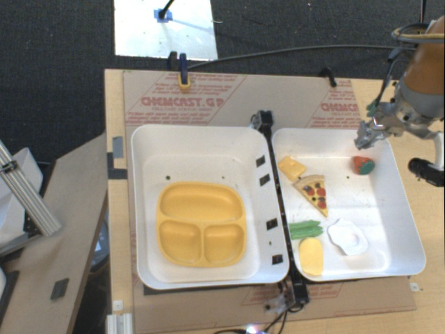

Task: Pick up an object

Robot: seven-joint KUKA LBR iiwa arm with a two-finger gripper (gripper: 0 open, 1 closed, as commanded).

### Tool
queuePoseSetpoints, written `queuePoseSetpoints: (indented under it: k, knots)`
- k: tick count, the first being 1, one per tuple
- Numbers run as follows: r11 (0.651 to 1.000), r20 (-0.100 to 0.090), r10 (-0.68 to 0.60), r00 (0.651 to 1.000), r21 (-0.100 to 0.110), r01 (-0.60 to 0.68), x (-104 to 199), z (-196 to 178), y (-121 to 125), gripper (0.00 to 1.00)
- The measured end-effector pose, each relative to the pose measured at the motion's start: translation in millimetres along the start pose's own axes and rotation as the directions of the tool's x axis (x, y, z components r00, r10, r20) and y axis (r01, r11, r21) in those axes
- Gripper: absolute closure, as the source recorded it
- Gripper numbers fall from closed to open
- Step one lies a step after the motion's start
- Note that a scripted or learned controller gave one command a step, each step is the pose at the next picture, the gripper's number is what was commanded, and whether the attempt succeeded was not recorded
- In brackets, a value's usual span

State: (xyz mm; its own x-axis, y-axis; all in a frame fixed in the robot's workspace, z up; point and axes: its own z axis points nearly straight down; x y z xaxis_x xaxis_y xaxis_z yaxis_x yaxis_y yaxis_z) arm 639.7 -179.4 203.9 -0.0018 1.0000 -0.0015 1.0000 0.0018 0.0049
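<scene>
Claw: upper right of frame, above right bin's far edge; grip state cannot be told. Strawberry toy: just below it, on the bin floor. Pizza slice: centre-left of the same bin.

Bright, even light falls from overhead. The two white bins are close to overexposed, their rims washed out. Shadows are short and soft, pooling faintly along the bin walls. The dark floor stays dim and nearly featureless. Focus is moderate throughout, and fine detail looks slightly grainy.
</scene>
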Motion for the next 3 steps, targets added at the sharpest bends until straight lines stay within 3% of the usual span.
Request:
queuePoseSetpoints:
  k: [1,3]
  knots:
    - [1.000,0.000,-0.003,1.000,0.000,0.003,-0.2,-43.6,1.4,1.00]
    - [1.000,-0.002,-0.006,1.000,0.005,0.006,81.3,-37.8,-38.3,1.00]
